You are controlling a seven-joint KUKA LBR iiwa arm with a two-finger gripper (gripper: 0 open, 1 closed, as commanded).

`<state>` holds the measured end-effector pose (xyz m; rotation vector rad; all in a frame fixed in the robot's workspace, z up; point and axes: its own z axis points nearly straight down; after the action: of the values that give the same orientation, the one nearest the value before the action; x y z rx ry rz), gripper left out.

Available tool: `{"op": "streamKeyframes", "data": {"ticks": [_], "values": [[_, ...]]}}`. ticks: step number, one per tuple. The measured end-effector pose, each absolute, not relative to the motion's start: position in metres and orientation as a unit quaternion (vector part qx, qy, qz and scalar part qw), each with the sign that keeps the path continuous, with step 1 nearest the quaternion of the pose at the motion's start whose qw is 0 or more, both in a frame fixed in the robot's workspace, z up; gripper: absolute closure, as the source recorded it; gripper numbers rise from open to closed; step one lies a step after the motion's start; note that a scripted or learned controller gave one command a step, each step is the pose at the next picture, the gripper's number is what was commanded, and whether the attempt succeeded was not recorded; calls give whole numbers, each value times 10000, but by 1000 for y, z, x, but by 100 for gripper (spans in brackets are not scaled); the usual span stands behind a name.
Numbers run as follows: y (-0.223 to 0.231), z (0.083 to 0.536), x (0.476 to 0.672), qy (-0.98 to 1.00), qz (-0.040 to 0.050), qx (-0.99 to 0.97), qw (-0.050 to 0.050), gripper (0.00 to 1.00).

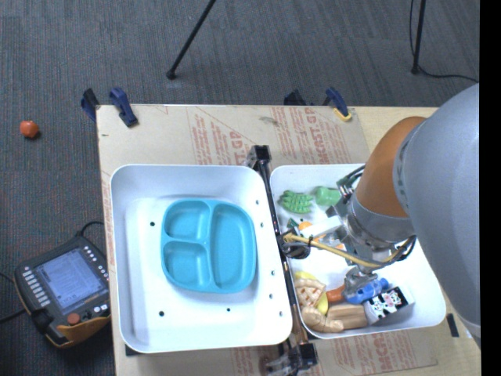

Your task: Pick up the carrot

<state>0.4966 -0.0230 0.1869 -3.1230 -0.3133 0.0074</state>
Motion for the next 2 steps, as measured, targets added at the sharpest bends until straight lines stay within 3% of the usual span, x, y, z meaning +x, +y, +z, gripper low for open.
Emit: {"op": "streamKeyframes", "data": {"ticks": [1,2], "values": [[-6,187,545,-1267,19,-9919,13,0],[8,187,481,-993,22,-9951,13,0]]}}
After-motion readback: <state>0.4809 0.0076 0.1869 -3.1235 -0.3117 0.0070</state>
